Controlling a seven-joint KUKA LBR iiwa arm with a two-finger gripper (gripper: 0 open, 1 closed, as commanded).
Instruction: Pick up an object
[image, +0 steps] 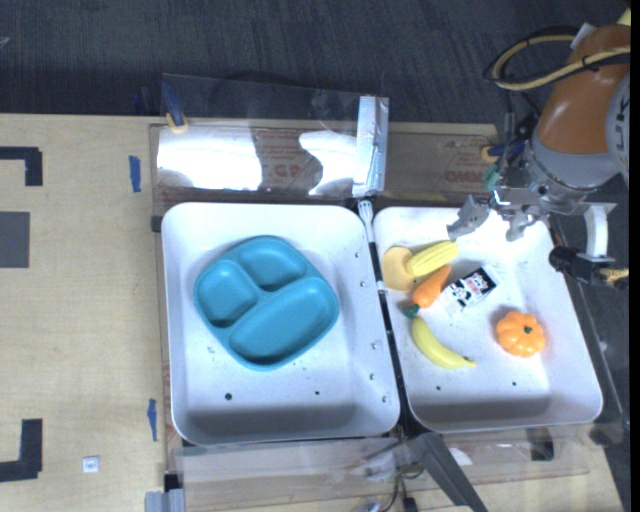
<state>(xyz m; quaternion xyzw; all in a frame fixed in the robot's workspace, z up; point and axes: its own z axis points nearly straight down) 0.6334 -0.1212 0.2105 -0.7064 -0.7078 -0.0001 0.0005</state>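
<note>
Pale plywood bench (80, 330) carries two white bins side by side. Left bin (200, 400) holds a blue divided plate (265, 300). Right bin (560, 390) holds the toy food — a corn cob (432, 257) over a carrot (430, 288), a banana (438, 343), a small pumpkin (521, 333) and a black-and-white packet (470, 287). Above that bin's far edge the gripper (492, 218) hangs with fingers spread apart, nothing between them.

Two bins (200, 400) (white), one blue plate (265, 300), five small items (465, 290).
</note>
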